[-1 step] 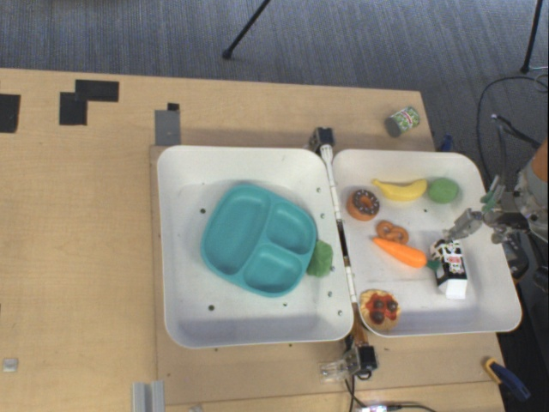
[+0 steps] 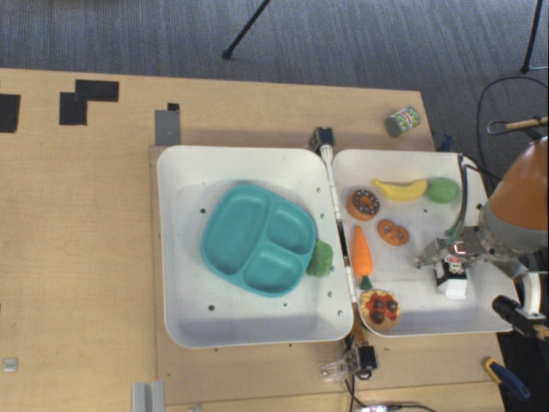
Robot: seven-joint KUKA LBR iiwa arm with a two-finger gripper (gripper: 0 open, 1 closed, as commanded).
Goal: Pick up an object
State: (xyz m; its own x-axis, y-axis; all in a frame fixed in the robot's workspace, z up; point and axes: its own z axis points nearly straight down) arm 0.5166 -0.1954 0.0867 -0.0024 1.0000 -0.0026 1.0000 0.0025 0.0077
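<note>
My gripper (image 2: 449,263) hangs low over the right part of the right bin (image 2: 480,320), below the arm's orange band (image 2: 523,197). Directly beneath and in front of it lies a small white block (image 2: 454,287) on the bin floor; whether they touch I cannot tell. To the gripper's left are a brown pretzel-like piece (image 2: 393,232), a chocolate donut (image 2: 364,203), an orange carrot (image 2: 362,251) and a round fruit tart (image 2: 380,308). At the bin's back lie a yellow banana (image 2: 401,190) and a green lime (image 2: 443,190).
The left bin (image 2: 184,316) holds a teal divided plate (image 2: 259,239) with a green leafy toy (image 2: 321,258) at its right edge. A small can (image 2: 402,120) lies on the bench behind the right bin. Cables run near the bins' front edge.
</note>
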